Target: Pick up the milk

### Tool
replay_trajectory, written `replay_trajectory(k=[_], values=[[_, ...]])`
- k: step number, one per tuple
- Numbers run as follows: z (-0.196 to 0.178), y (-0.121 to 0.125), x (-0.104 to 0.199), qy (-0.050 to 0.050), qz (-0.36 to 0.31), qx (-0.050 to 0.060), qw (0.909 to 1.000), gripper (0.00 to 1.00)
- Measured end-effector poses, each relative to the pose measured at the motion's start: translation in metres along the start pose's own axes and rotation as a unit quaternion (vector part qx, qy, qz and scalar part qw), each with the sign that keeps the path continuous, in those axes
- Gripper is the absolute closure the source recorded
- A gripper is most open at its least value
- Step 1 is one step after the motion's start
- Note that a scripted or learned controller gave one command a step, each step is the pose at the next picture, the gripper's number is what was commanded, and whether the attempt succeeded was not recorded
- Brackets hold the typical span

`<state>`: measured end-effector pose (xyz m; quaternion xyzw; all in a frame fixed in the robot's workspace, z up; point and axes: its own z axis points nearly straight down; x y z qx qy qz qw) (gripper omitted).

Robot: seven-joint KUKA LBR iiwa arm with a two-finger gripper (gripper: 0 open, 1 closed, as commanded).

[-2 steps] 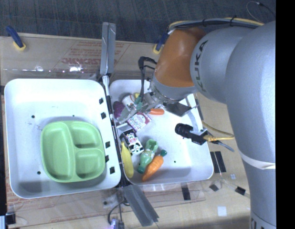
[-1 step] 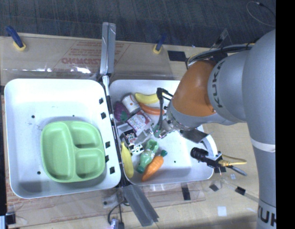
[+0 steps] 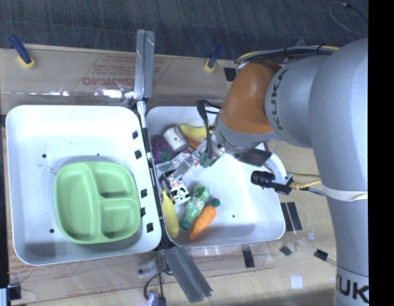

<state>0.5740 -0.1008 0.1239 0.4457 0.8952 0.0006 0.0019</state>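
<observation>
The gripper (image 3: 184, 166) is seen low inside the right bin (image 3: 267, 225), reaching in from the right under the grey arm (image 3: 324, 101) with its orange band (image 3: 248, 97). Whether its fingers are wide or narrow cannot be told, because the metal parts are blurred and mixed with the objects around them.

Just below the gripper, almost touching it, a small carton with black and white spots is seen; this is judged to be the milk (image 3: 178, 192). It is lying on the bin floor, and it is not seen between the fingers. So the milk is judged to be not yet lifted.

Other things are found close around the gripper. Beside the milk, away from the arm's side of the bin, a yellow banana (image 3: 169, 215) is lying along the wall. Below the gripper and a little toward the arm, a green bottle (image 3: 194, 206) and a carrot (image 3: 203, 220) are placed side by side. Above the gripper, a purple item (image 3: 160, 148), a white can with a red mark (image 3: 175, 136) and a second banana (image 3: 194, 132) are seen.

Far from the gripper, in the left bin (image 3: 31, 132), 1 green tray (image 3: 98, 203) with 3 compartments is resting.

As for progress, the approach is judged to be nearly done. The grasp and the lift are left, and the crowding near the milk can make a clean grasp difficult.
</observation>
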Motion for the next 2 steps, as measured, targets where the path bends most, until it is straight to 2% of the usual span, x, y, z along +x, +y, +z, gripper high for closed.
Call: replay_trajectory(k=[1,2], values=[[0.016,-0.037,0.025,-0.014,-0.128,-0.014,0.9916,0.00],[0.018,0.000,-0.005,-0.003,-0.028,-0.005,0.9996,0.00]])
